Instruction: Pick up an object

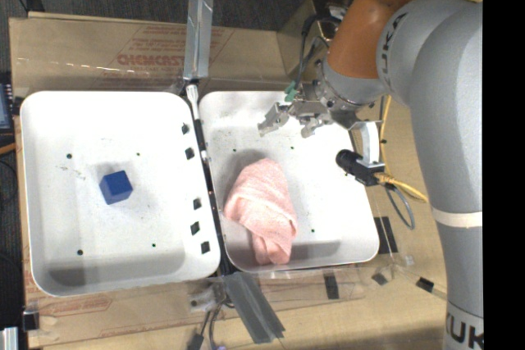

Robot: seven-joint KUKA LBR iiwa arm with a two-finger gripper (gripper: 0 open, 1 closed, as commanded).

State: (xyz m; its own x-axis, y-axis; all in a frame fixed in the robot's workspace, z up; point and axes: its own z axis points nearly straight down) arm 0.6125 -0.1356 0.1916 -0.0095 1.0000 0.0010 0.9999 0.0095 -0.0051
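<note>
Two white bins sit side by side on the table (410, 291). The left bin (49, 258) touches the right bin (344, 246). A flat brown cardboard sheet (98, 49) lies just behind the left bin.

Gripper (291, 123) open, empty, over right bin (353, 234); pink cloth (261, 209) bunched below it; blue cube (116, 185) in left bin (49, 258).

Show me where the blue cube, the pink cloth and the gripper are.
blue cube (116, 186), camera view, its top face.
pink cloth (261, 207), camera view, middle of the bundle.
gripper (289, 122), camera view, between its fingertips.
</note>
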